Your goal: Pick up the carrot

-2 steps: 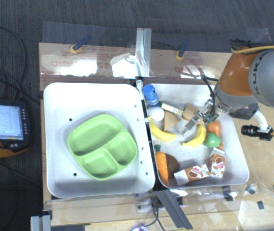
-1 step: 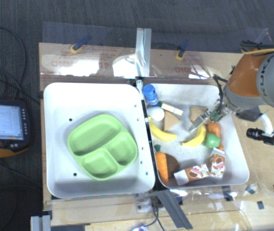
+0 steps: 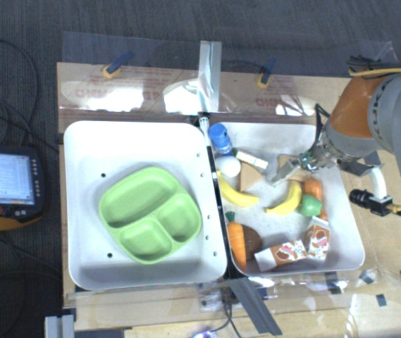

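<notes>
A wooden bench (image 3: 87, 90) on dark grey carpet carries two shallow white bins side by side. The left bin (image 3: 94, 259) holds a green divided plate (image 3: 151, 213). The right bin (image 3: 352, 248) is crowded: a blue-capped bottle (image 3: 221, 141) at the back left corner, two bananas (image 3: 237, 194) (image 3: 288, 199) near the middle, a green ball-shaped fruit (image 3: 311, 205) just beside an orange piece (image 3: 314, 188), and small juice cartons (image 3: 318, 239) (image 3: 282, 253) at the front. The carrot (image 3: 236, 240) lies at the bin's front left, against the dividing wall, touching a dark brown object (image 3: 252, 239). The arm (image 3: 369, 115) reaches in from the right, and its gripper (image 3: 295, 165) hangs low over the middle of the right bin, just above the right banana and well apart from the carrot. Whether the claw is spread or closed cannot be told; nothing is visibly held in it. A handheld control pendant (image 3: 6, 185) rests on the floor to the left.
</notes>
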Action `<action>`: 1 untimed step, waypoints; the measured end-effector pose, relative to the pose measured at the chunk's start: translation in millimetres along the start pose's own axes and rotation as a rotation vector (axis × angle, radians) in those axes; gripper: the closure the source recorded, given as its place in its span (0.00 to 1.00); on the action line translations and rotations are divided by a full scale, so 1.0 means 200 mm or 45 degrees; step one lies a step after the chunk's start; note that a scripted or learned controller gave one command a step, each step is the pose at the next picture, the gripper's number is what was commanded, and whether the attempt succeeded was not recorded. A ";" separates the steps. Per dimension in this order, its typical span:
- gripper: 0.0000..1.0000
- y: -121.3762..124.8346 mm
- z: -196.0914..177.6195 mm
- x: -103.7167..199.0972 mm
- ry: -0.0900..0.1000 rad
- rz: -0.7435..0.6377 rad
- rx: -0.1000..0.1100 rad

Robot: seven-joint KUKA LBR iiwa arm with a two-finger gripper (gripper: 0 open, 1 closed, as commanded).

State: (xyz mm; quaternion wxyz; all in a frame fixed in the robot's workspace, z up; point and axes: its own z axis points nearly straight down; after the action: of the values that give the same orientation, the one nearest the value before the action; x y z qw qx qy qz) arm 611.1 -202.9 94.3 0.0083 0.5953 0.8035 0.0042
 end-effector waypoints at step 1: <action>0.00 0.32 -0.01 0.16 -0.007 -0.007 0.010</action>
State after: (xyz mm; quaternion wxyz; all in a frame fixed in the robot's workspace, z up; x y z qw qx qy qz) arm 662.9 -154.1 97.3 0.0082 0.5930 0.8051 -0.0005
